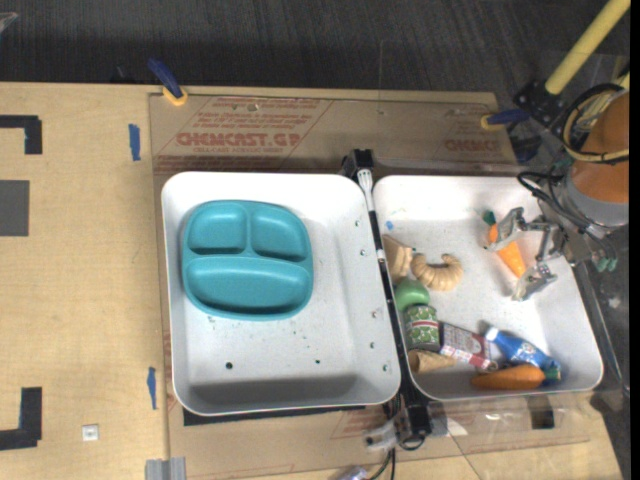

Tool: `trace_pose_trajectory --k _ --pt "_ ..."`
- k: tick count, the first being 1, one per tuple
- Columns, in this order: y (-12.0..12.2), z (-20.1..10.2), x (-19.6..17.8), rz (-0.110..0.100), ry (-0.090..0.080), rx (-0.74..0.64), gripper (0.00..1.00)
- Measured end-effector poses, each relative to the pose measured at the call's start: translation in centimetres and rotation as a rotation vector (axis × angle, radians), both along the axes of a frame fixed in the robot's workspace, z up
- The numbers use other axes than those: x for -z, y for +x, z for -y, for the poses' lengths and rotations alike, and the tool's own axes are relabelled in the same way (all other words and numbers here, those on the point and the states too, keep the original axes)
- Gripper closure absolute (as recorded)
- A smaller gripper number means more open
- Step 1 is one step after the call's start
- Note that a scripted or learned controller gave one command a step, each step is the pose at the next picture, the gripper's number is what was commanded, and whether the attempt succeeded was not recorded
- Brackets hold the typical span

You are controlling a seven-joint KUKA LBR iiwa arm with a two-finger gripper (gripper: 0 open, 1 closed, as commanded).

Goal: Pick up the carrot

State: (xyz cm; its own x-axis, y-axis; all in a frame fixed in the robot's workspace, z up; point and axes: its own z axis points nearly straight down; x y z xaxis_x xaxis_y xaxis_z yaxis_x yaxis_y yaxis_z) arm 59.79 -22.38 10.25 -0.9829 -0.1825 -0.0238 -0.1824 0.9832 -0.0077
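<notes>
Over the right white plastic bin (590,313), I am hanging my claw (530,253) near the far right side. My two metal fingers (512,222) are spread apart, and a small orange wedge-shaped piece (511,259) is sitting between them. I cannot tell if I am really pinching it.

I am guessing the long orange carrot (508,377) is the thing lying by the near wall of this bin. It is lying below my claw and well apart from it, toward the front of the tabletop (80,268). Its long side is running left to right, along the wall.

A blue and white tube (518,349) is touching the carrot and covering part of it. Its right tip is hard to make out.
</notes>
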Motion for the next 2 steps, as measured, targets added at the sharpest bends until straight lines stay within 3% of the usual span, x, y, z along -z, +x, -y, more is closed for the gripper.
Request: trace_pose_trajectory --k 1,2 --pt "0.3 0.0 -1.3 0.012 -0.002 0.001 1.00" --pt "2.9 -7.1 1.2 -0.008 0.004 -0.034 1.00"
